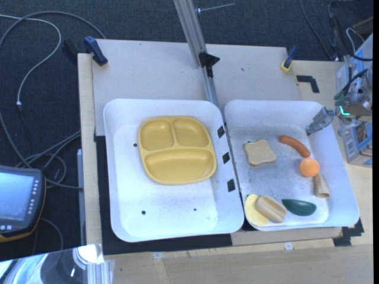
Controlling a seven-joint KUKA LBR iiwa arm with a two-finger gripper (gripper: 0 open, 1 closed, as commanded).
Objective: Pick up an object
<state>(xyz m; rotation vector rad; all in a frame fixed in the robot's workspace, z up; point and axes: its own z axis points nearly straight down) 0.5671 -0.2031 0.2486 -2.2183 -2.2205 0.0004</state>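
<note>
My counter [148, 70] carries two white bins; the left bin [127, 158] holds a yellow divided plate [176, 149]. My claw [320, 122] hovers at the right bin's [343, 176] far rim; whether it's open or closed, I cannot tell. Below lie bread slice [259, 152], sausage [294, 145], orange [309, 167].

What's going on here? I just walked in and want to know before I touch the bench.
A robot arm reaches in from the right, with its gripper over the top right corner of the right bin. It holds nothing. In that bin lie a slice of bread, a sausage, an orange ball and other toy food. The left bin holds a yellow divided plate.
</note>
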